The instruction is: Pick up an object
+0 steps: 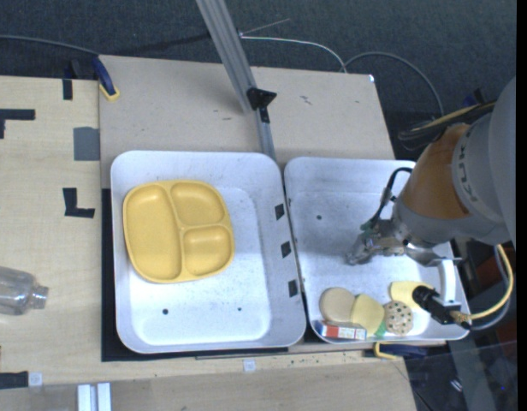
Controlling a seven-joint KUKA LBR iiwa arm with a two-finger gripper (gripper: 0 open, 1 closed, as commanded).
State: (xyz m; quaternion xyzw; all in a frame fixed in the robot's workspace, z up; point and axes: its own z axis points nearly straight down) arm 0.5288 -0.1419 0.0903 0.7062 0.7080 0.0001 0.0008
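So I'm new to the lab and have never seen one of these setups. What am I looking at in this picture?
This is one camera fixed above a workbench, looking down at a slant. The big grey and orange shape on the right is a robot arm, reaching in from that side. Its gripper is lowered into the right bin, close to the bin floor; I can't tell if it grips anything. Two shallow white bins sit side by side. The left bin holds a yellow divided plate. In the right bin's near corner lies a small pile of toy food, including a round tan piece and a spotted cookie. A clear plastic bottle lies on the bench at far left. The arm's job is to pick something up.
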